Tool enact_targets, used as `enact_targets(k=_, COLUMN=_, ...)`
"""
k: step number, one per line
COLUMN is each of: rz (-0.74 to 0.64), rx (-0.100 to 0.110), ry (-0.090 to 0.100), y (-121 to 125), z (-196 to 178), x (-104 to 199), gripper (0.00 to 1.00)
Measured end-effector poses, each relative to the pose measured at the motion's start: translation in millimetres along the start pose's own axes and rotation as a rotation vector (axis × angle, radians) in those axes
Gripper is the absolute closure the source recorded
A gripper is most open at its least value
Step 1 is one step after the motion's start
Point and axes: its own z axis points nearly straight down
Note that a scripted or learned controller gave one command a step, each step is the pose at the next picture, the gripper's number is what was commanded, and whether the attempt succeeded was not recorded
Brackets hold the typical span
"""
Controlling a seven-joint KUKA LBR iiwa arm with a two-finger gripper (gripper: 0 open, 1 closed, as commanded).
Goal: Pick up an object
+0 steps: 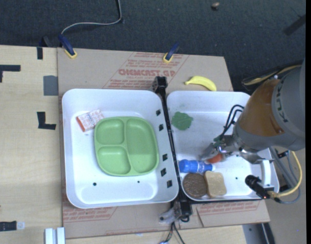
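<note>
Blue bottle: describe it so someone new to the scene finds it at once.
Take the right bin, the one the arm reaches into. Along its near edge three things lie in a cluster by the divider; the blue bottle lies on its side just above the brown disc and tan block. It is the sole blue item there.

Two white bins side by side on a cardboard-covered bench. Left bin [74,151] — a green divided plate [127,145] and a small red-and-white packet [89,119]. Right bin [206,103] — a green scrap [182,120], a blue bottle [194,165], a brown disc [194,185] and a tan block [215,183]. The gripper [216,151] is low near the bottle. A banana [200,82] lies outside.
</note>
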Motion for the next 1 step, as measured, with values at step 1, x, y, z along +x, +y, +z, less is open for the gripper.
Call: enact_targets(k=1, rz=-0.003, rx=0.007, ry=0.005, y=35.7, z=-87.8, x=87.4, gripper=1.00)
